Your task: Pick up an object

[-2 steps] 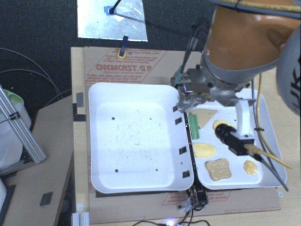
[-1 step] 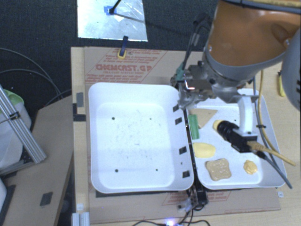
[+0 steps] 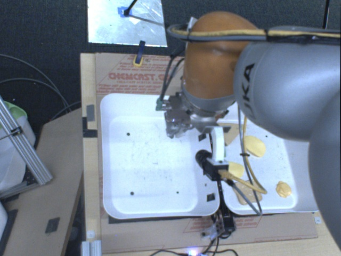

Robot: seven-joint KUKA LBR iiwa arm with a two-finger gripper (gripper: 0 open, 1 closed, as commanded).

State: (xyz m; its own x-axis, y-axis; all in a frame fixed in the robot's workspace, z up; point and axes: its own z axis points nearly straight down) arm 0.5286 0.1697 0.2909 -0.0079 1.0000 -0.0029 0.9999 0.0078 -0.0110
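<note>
Yellow bits are the candidate objs, and all lie in the view-right bin (image 3: 274, 167): a pale yellow piece (image 3: 256, 146) near mid-bin, a small yellow lump (image 3: 283, 189) toward the near right corner, and a yellow chunk (image 3: 235, 169) by the bin's left wall. A tan strip (image 3: 246, 188) lies just below the chunk, partly crossed by cables. A tan wedge (image 3: 230, 135) pokes out from under the wrist. None is lifted; each looks to rest on the bin floor.

Grey arm (image 3: 287, 84) w/ orange band reaches in from the right. The gripper (image 3: 177, 122) hangs over the far right part of the view-left bin (image 3: 144, 164), near the wall between the two bins. Jaws: can't tell wide or narrow, since the wrist covers them from this angle. No obj seen in them.

Progress, my read: early, approach stage at best, pick not done. The gripper sits over the bin whose floor shows a few dark specks, so no obj under it as far as I can tell. Left to do: shift across to the view-right bin, line up on one piece, descend, close, lift clear. Thin flat pieces are prob hard to pinch.
</note>
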